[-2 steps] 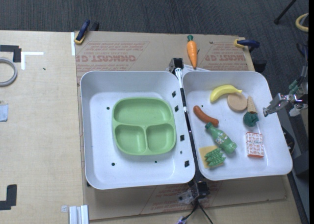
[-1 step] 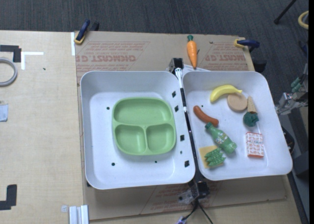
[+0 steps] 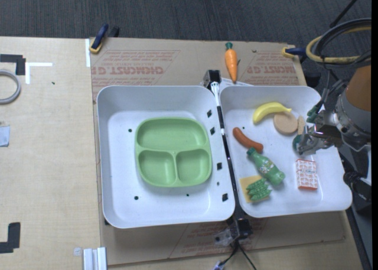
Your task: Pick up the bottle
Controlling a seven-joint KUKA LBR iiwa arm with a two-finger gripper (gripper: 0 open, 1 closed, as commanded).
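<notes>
Bottle [image 3: 266,167] lies tilted in right bin [image 3: 336,201], touching sausage [image 3: 247,139] at cap end and green toy [image 3: 258,189] at base. Risk for you: crowded neighbours, pincer may catch them, or round body may slip. Pincer [image 3: 306,143] hovers near bin's right side above small box [image 3: 306,175], well apart from bottle. Open or closed: cannot tell.

My bench top [image 3: 47,162] is pale wood, with a brown cardboard sheet [image 3: 153,65] lying flat toward twelve o'clock. Beyond its far edge I see dark grey carpet [image 3: 147,0]. Black tape marks [image 3: 12,62] sit at nine o'clock.
</notes>
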